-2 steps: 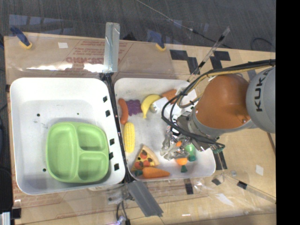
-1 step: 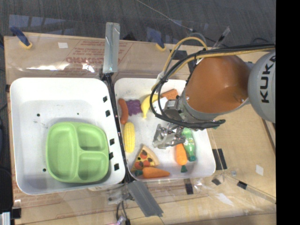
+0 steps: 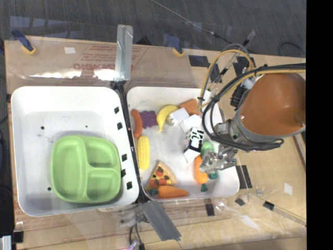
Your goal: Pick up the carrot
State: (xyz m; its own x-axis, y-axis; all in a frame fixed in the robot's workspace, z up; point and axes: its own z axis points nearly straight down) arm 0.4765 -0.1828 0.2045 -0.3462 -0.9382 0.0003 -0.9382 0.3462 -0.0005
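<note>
An orange, tapered carrot (image 3: 171, 192) lies flat along the front wall of the right bin (image 3: 229, 187), beside a pizza slice toy (image 3: 162, 174). My gripper (image 3: 212, 164) hangs low over the bin's front right part. It sits right above a second, stubby orange piece (image 3: 199, 172) that has small green bits at its lower end. The grey wrist and orange band (image 3: 273, 104) cover the bin's right side. The long carrot lies about a hand's width to the left of the gripper, apart from it.
The right bin also holds a corn cob (image 3: 143, 151), a sausage (image 3: 136, 122), purple grapes (image 3: 149, 118), a banana (image 3: 165, 114), white blocks (image 3: 191, 124) and a black-and-white tag (image 3: 194, 138). A green divided plate (image 3: 86, 167) lies in the left bin (image 3: 31, 108).
</note>
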